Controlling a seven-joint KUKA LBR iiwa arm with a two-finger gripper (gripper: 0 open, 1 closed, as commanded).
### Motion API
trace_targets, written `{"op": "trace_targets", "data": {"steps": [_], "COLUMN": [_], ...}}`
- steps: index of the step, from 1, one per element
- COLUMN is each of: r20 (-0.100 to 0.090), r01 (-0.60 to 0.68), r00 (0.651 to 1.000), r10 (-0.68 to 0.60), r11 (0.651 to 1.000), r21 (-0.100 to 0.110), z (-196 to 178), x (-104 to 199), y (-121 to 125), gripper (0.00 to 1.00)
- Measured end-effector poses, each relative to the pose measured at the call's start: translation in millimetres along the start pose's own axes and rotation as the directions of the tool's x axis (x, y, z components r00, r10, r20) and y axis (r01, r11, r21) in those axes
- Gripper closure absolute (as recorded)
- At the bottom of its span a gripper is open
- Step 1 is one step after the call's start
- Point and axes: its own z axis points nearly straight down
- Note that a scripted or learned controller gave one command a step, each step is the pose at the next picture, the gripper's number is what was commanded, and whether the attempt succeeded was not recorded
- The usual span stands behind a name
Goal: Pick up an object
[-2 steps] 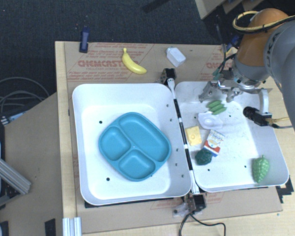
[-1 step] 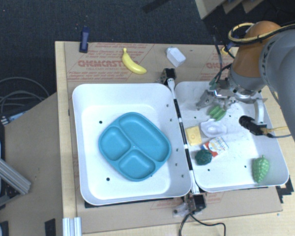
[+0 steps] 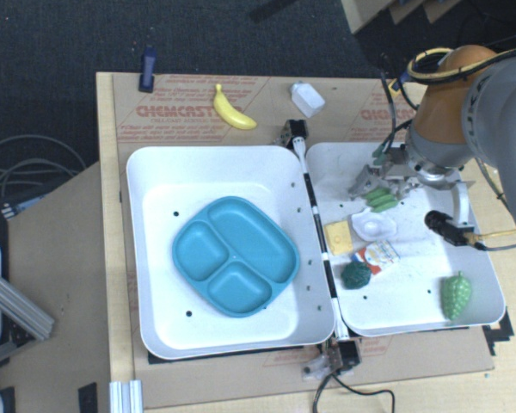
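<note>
Both white bins (image 3: 241, 166) are being lit brightly and evenly from overhead, with their floors being washed nearly to pure white and only faint, soft shadows being cast along the rims. The dark floor (image 3: 43, 41) around the bench is being left dim. Slight softness and coarse pixel grain are being shown throughout, most noticeably on small items.
</note>
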Motion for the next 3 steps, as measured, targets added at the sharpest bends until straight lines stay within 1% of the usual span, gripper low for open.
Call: {"op": "trace_targets", "data": {"steps": [1, 2, 3], "r20": [0.002, -0.001, 0.000], "r01": [0.000, 0.001, 0.000], "r00": [1.000, 1.000, 1.000], "r10": [0.000, -0.001, 0.000], "r11": [1.000, 1.000, 1.000], "r21": [-0.004, -0.001, -0.003], "z": [-0.5, 0.2, -10.5], "x": [-35.7, 25.9, 25.2], "y": [26.9, -17.3, -16.6], "gripper": [0.00, 0.00, 1.00]}}
